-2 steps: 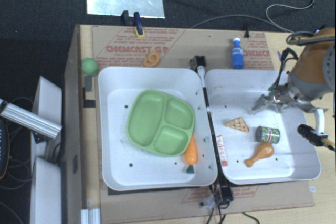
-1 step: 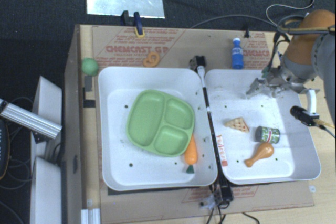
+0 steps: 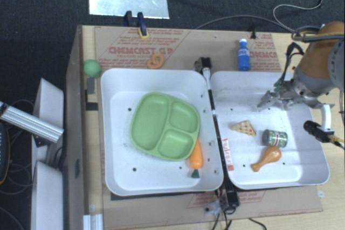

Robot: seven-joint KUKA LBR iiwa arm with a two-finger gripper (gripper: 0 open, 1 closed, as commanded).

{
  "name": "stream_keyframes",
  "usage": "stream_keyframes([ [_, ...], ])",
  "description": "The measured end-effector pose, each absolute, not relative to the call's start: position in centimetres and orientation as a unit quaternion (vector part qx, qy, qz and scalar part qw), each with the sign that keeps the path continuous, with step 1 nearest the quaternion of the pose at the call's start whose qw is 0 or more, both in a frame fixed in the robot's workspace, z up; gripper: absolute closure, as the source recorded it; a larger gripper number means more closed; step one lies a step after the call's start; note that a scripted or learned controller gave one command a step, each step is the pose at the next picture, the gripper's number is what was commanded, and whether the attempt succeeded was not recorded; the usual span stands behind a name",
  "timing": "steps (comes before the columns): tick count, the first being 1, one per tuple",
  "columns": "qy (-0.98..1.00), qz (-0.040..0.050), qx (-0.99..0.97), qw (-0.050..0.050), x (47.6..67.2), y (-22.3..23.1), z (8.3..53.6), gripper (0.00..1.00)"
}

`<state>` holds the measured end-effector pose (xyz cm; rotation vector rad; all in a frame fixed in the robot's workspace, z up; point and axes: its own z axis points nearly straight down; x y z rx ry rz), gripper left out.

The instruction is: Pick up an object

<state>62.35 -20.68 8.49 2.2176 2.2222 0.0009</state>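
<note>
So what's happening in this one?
The arm's gripper hangs over the upper part of the right bin with nothing between its fingers. Below it in that bin lie a pizza slice, a small can and a chicken drumstick, all untouched. The left bin holds a green divided plate and a carrot.

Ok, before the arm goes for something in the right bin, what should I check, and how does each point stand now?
1. Targets in the right bin: cracker, can, drumstick. Ok.
2. Targets set apart from each other: ok.
3. Gripper above the bin's bare floor, touching none of them: ok.
4. Finger opening: cannot tell.
5. Can lies on its side, may roll: not ok.
6. Carrot leans on the green tray in the left bin: ok, out of the way.
</note>
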Motion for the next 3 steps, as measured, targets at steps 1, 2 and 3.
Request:
stream_keyframes([
  [1, 0.708, 0.0002, 0.707, 0.001, 58.4, -20.7, 8.4, 0.00],
  [2, 0.709, 0.0008, 0.706, 0.001, 62.8, -16.7, 8.5, 0.00],
  [3, 0.709, 0.0011, 0.705, 0.002, 67.0, -16.5, 8.5, 0.00],
])
